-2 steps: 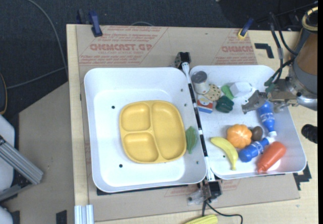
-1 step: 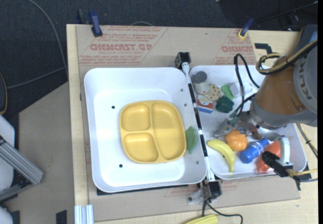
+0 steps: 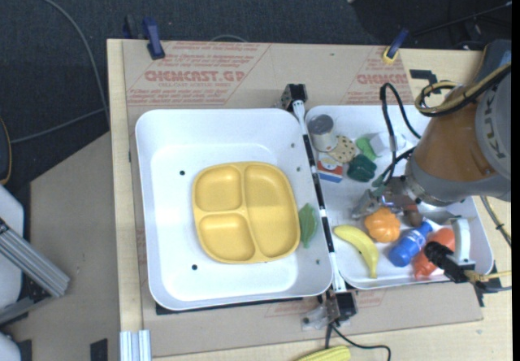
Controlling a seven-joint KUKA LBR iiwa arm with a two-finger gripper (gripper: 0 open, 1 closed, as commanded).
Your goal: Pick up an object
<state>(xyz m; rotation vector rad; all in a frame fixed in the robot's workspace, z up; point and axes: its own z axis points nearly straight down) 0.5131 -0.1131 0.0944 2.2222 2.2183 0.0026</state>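
**benchwatcher:** Dark carpet all round, and a plywood worktop (image 3: 244, 67) with red lettering printed across its far side, blue clamps at the back edge. Two shallow white bins sit side by side on it. In the left white bin (image 3: 162, 189) there's a yellow plastic plate with three compartments (image 3: 244, 211), lying flat near the middle, and a small green leaf-shaped piece (image 3: 308, 224) just beside the plate's right edge, up against the wall shared with the other bin.

**tray_tinkerer:** And the right white bin (image 3: 479, 258)? That's where the pile is.

**benchwatcher:** Yep. Near its front: a yellow plastic banana (image 3: 362, 244), then a round orange toy fruit (image 3: 383, 226) touching it on the right, then a blue rounded block (image 3: 408, 245) and a red-orange piece (image 3: 433, 252) further right. Towards the back there's a small grey metal can (image 3: 322, 130), a cream dotted die-like block (image 3: 344, 148), a dark green block (image 3: 362, 167) and a red-and-white flat packet (image 3: 329, 168).

**tray_tinkerer:** Where's the arm?

**benchwatcher:** The grey arm with the orange band (image 3: 455, 148) comes in from the right and hangs over the right bin. Its end effector (image 3: 383, 203) is low, right above the orange fruit and near the banana's upper end. Honestly can't tell whether it's spread or pinched together; that bit is a dark jumble from this angle, and nothing I can see is clamped in it.
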